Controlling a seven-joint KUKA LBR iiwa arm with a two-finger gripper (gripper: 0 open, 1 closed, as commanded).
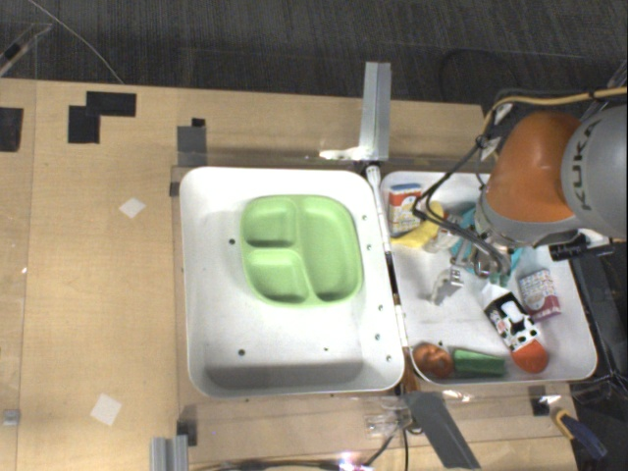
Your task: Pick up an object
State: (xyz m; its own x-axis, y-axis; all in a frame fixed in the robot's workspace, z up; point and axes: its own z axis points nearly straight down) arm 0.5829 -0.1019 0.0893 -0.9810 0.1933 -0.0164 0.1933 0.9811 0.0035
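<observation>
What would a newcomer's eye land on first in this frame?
First the grey arm with its orange band, reaching in from the right over the right white bin, which holds small cluttered items. Next, the light green three-compartment plastic tray lying alone in the left white bin.

The left white bin (211, 292) has open floor all around the green three-compartment plastic tray (299, 248). In the right white bin (589, 356), a brown onion-like ball (432, 359), green cylinder (479, 364) and black-and-white packet (510, 322) crowd the near edge; its middle floor lies bare.
</observation>
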